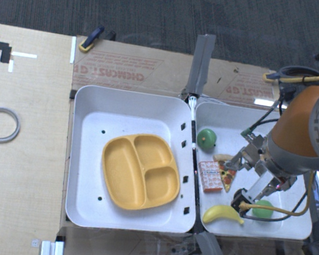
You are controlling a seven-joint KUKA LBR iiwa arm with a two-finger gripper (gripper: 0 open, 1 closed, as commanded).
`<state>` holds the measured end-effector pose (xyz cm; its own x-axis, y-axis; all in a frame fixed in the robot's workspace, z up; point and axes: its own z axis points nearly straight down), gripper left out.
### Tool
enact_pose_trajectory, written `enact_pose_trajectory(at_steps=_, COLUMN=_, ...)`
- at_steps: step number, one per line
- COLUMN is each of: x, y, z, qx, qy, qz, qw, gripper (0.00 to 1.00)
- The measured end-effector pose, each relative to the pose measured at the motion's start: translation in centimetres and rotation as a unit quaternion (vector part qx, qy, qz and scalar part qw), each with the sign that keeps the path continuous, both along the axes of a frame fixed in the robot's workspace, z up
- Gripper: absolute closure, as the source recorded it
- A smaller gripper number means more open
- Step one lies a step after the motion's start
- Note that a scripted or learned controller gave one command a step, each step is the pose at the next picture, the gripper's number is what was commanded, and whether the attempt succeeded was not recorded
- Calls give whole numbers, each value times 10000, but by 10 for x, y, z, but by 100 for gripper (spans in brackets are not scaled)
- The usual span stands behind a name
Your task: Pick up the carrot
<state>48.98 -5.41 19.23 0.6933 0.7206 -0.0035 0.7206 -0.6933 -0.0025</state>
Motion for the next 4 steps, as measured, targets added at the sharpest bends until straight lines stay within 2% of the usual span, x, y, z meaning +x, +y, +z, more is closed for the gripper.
enact_pose_trajectory(at_steps=1, x=-11, y=36, z=208, qx=-19, qy=-10, qz=-1589, qw=9873, gripper=0)
enact_pose_trajectory(at_steps=2, x=-12, y=76, z=64, qx=-17, qy=-4, qz=-2980, qw=9546, gripper=0)
enact_pose_trajectory(at_steps=3, x=-13, y=44, z=24, qx=-16, qy=13, qz=-2978, qw=9546, gripper=0)
enact_pose_trajectory(at_steps=4, x=-13, y=44, z=32, qx=-30, qy=31, qz=-2955, qw=9553, gripper=100)
